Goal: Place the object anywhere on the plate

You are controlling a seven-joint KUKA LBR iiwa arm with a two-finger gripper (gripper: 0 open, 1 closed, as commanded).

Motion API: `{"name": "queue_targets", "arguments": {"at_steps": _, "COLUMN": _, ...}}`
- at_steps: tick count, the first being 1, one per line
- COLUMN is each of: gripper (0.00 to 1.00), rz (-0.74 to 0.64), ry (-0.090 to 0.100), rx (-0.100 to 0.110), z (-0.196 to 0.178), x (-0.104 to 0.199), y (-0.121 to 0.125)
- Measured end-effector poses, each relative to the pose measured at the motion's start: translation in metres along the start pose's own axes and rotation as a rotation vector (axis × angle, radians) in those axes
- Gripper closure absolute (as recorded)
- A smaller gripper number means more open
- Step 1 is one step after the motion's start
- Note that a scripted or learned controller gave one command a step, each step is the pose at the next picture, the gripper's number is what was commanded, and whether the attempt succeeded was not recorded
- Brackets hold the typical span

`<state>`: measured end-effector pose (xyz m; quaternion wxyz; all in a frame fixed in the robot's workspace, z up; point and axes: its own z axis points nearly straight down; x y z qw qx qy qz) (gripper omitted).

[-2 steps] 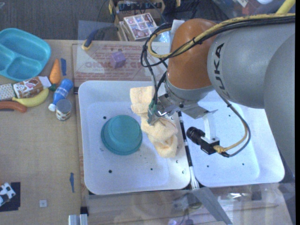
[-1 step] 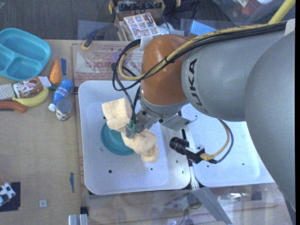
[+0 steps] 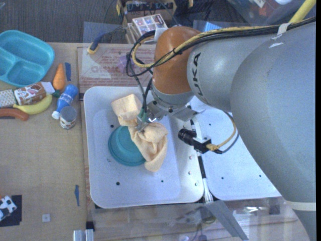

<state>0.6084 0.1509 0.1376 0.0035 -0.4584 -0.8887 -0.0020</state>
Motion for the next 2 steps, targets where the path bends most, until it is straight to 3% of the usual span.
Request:
{"name": "queue_targets", "arguments": {"at_steps": 1, "gripper": 1.00, "rz": -0.257, "ry": -0.015, "rx": -0.017, "z": 0.0033, "x": -0.0056, "y": 0.0149}}
{"name": "queue_targets", "arguments": {"at_steps": 2, "gripper": 0.00, "rz": -0.252, "ry": -0.024, "rx": -0.023, "z": 0.0030, "x": -0.0105, "y": 0.0149}}
